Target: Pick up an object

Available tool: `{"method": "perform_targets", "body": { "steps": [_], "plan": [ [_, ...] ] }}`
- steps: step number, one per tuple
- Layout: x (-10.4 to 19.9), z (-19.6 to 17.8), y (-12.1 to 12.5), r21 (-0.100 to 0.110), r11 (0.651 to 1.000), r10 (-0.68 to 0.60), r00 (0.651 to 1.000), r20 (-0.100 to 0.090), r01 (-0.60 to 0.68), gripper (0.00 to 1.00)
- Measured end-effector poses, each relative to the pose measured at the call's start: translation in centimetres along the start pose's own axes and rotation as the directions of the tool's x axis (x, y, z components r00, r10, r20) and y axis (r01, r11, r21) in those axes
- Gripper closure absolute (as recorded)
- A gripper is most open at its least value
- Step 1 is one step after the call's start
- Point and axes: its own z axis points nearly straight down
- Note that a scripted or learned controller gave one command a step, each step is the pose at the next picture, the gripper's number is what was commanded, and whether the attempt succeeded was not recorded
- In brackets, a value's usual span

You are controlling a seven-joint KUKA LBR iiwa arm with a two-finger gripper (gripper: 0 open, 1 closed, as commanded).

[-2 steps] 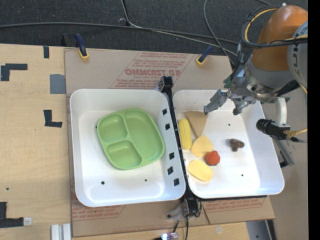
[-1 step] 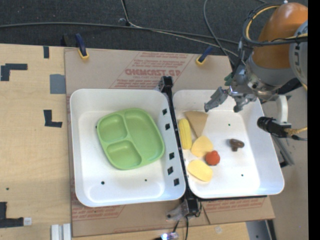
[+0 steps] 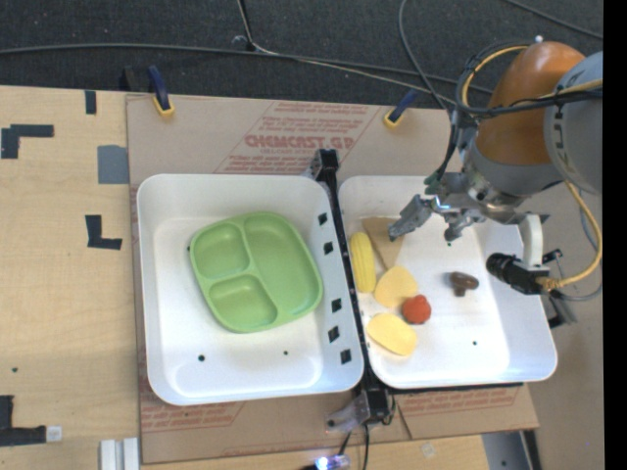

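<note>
Above the back part of the right bin point(image 3: 519, 360), the hand point(image 3: 433, 220) hangs with its two fingers spread apart and nothing between them; one finger point(image 3: 407, 218) points toward the bin divider, the other sits nearer the arm point(image 3: 529, 106). In that bin, along its left side, lie a yellow corn cob point(image 3: 362, 260), a tan wedge point(image 3: 387, 243) just behind it, a pale yellow piece point(image 3: 395, 285), a small red tomato-like object point(image 3: 417, 308) touching that piece, and another yellow piece point(image 3: 392, 334) near the front. A small brown object point(image 3: 462, 282) lies apart from them, toward the bin's middle, below the hand. The left bin point(image 3: 167, 360) holds a green divided plate point(image 3: 255, 270). Both bins rest on the cardboard-covered tabletop point(image 3: 59, 292).
</note>
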Motion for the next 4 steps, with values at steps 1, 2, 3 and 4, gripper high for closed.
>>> {"method": "perform_targets", "body": {
  "steps": [1,2,3,4],
  "plan": [
    [0.6,4.6,-0.5,0.0,1.0,0.0,1.0,0.0,0.0,0.0],
    [0.8,11.0,-0.8,0.002,1.0,0.0,1.0,-0.001,0.0,0.0],
    [0.8,9.7,-0.7,-0.003,1.0,-0.001,1.0,-0.001,0.001,1.0],
    [-0.1,4.7,-0.1,-0.01,1.0,0.001,1.0,0.001,-0.001,1.0]
  ]
}}
